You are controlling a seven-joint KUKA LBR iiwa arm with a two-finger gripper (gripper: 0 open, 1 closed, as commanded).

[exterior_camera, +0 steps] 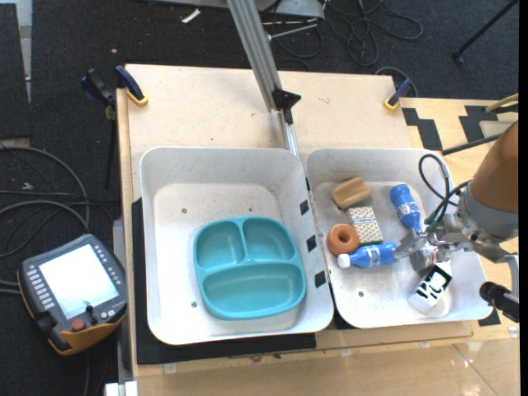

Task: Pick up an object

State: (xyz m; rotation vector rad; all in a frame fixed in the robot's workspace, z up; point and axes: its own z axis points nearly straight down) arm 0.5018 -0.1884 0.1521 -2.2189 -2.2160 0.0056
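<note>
Outside the bench at far left, a teach pendant (pixel 73 291) lies on the dark floor. The left bin (pixel 165 180) contains one teal divided plate (pixel 247 266), lying flat near the bin's centre and front.

The right bin (pixel 363 312) contains, from left to right: an orange ring (pixel 342 239); a tan sponge-like block (pixel 351 192) toward the rear; a small patterned packet (pixel 365 223) just beside the ring; a blue bottle (pixel 369 256) lying on its side, white cap pointing left; a second blue bottle (pixel 404 205) lying toward the rear; and a white item with black markings (pixel 431 288) near the front right corner, its shape hard to make out.

The arm enters from the right and is cut off at the frame edge. The gripper (pixel 422 248) is low over the right bin. Cabling and wrist hardware obscure the fingers; opening width and any contact cannot be determined. The lying bottle's blue end is just beside the gripper, on its left.
</note>
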